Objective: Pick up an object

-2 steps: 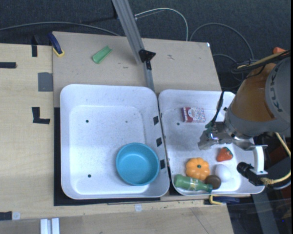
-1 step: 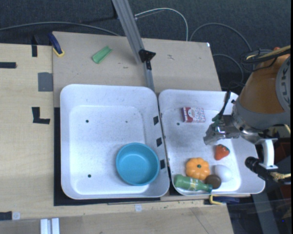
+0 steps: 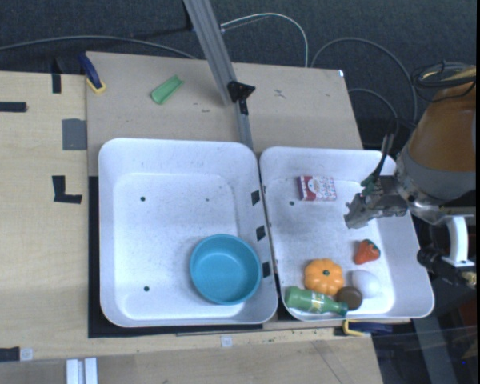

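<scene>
Red object (image 3: pixel 366 252) lies in the right bin (image 3: pixel 282 214), just beside the orange pumpkin (image 3: pixel 324 276) | tool (image 3: pixel 360 213) hovers above it, grip unreadable, I cannot tell | step: approach | next: descend, centre, close.

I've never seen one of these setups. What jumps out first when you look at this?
Probably the blue bowl, alone at the near side of the left bin. Next, the bright cluster in the right bin's near corner: an orange pumpkin, a red toy and a green bottle. The grey arm's gripper hovers just above them.
</scene>
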`<state>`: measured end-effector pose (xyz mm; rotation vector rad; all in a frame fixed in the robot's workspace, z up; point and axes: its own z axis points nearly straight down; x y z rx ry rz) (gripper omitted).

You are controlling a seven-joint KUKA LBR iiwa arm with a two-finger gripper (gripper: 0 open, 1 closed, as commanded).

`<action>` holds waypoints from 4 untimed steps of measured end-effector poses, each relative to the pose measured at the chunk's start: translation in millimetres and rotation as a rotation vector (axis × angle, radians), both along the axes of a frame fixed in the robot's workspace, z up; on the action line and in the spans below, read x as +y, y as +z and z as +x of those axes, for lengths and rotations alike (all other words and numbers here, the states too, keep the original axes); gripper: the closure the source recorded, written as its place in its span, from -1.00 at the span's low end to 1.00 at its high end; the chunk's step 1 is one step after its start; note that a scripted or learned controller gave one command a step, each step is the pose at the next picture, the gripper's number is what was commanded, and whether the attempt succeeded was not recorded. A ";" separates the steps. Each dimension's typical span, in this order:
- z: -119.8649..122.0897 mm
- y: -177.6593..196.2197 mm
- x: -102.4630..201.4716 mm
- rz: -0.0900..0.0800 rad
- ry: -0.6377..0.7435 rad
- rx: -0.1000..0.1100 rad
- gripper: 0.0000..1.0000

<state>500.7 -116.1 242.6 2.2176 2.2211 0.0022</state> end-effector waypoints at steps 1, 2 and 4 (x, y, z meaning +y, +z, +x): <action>38.1 -7.2 50.0 0.002 0.006 0.004 1.00; 69.5 0.5 93.6 0.002 0.005 0.002 1.00; 122.4 -0.6 175.8 0.001 0.003 0.003 1.00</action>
